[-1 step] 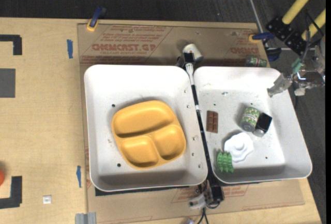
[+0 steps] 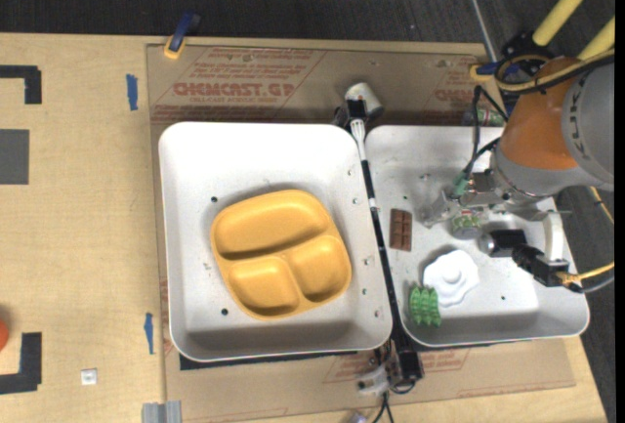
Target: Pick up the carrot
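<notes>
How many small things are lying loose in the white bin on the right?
3. A brown block lies near the bin's left wall, a white piece sits mid-bin, and a green piece is beside it, toward the front. The arm may hide more.

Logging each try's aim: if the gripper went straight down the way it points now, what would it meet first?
Probably bare floor of the right bin, hedged since depth is unclear. The gripper hangs over the bin's upper middle; the brown block lies to its left, and the white piece lies nearer the camera.
</notes>
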Available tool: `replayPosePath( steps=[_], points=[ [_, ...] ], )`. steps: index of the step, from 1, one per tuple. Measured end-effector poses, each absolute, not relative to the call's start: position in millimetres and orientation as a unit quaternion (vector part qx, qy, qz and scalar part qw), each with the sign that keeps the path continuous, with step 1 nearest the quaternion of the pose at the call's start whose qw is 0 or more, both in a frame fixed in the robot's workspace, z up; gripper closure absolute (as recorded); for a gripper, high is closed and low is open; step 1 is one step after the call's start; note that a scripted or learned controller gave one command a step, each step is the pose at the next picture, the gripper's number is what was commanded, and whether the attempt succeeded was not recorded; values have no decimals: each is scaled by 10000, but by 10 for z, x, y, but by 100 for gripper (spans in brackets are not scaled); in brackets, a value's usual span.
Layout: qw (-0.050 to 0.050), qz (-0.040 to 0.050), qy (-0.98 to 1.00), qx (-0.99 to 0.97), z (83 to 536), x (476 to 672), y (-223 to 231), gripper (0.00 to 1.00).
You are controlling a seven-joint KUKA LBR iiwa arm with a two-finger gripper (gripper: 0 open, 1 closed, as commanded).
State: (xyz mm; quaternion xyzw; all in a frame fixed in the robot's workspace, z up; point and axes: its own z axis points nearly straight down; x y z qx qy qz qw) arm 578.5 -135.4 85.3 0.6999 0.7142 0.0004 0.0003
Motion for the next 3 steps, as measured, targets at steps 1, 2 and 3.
replayPosePath(
  steps=[1, 2, 3],
  points=[
    [-3, 5, 7225, 6914, 851, 5233, -946, 0],
    [6, 17, 7221, 6918, 953, 5244, -941, 100],
    [-1, 2, 5948, 8039, 1844, 4935, -308, 100]
  ],
)
